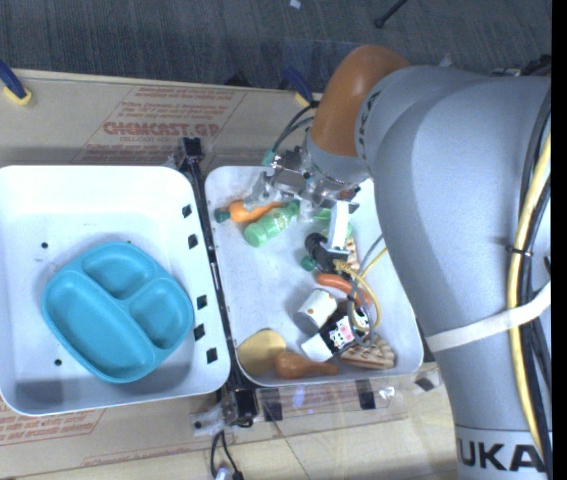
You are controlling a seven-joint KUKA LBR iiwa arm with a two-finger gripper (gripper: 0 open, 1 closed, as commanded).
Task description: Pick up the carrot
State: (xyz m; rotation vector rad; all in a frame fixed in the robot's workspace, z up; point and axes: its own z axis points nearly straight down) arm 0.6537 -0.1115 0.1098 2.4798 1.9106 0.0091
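The carrot [250, 210] is small and orange with a green stub at its left end. It lies in the upper left part of the right bin [225, 268], touching a green bottle [269, 226] just below it. My gripper [285, 185] hangs over the bin's upper middle, right above the carrot's right end and the bottle. The wrist covers its tips. Nothing is seen held.
The left bin [23, 208] holds a blue divided plate [116, 310]. Lower in the right bin lie a white cup [314, 307], a waffle piece [370, 352], a tan rounded item [261, 348] and a brown-orange item [300, 366]. The arm covers the bin's right side.
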